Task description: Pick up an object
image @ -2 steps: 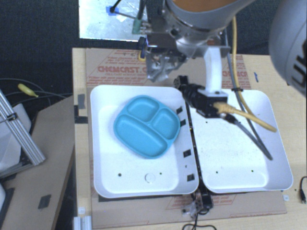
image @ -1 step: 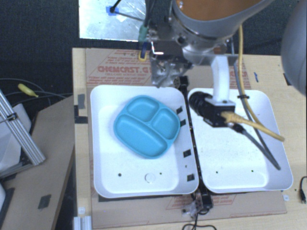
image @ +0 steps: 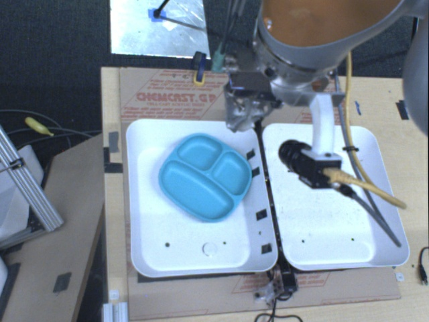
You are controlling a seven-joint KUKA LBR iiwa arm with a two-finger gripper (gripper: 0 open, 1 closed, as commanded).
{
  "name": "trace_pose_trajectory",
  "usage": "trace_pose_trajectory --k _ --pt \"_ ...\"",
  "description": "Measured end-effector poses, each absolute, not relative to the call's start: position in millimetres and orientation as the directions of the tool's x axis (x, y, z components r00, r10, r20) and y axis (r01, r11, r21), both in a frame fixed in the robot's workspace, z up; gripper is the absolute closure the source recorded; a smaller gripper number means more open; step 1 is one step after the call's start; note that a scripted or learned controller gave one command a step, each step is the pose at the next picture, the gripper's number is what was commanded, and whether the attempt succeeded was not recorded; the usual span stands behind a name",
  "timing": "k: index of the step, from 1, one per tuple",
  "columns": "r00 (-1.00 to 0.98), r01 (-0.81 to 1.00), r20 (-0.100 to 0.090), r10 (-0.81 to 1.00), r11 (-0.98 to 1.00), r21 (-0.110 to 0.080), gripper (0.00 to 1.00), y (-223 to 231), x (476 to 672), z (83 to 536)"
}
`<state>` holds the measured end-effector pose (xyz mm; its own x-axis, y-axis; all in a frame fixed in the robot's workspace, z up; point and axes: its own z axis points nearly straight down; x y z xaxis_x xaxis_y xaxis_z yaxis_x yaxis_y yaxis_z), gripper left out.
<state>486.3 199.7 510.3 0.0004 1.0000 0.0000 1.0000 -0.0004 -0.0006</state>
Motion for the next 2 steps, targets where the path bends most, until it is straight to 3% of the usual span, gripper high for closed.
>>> trace_pose_trajectory --k 1,2 --pt "0.004 1.000 0.001 1.000 -0.004 0.004 1.00 134.5 486.8 533.8" --pt "0.000 1.000 -0.003 1.000 0.000 -0.009 1.00 141.8 485.9 412.1"
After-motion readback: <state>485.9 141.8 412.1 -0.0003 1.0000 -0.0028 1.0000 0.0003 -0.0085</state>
